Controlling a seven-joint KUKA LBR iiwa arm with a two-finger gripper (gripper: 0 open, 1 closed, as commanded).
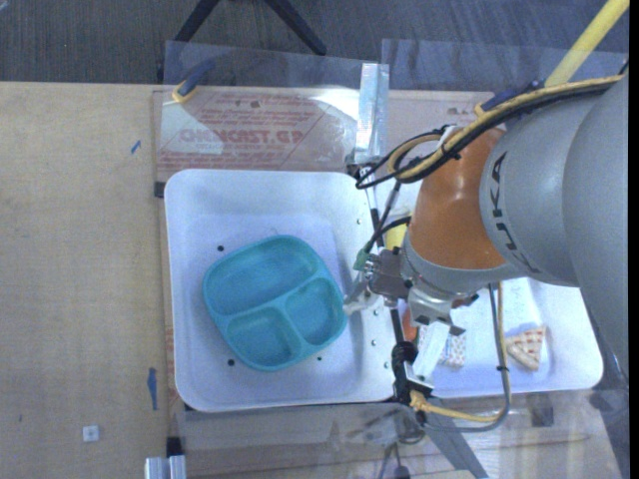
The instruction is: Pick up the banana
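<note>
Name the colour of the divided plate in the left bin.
Teal blue plate, clearest in the camera view.

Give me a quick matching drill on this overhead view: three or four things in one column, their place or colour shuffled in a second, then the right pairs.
Things:
1. divided plate
2. pizza slice toy
3. orange band
4. clear sheet with red lettering

Descriptions:
A. on the bench beyond the bins, at the top of the view
B. teal, lying in the left bin
C. on the arm above its wrist, over the divide between the bins
D. in the right bin, near its right edge

Pairs: 1-B, 2-D, 3-C, 4-A
</note>
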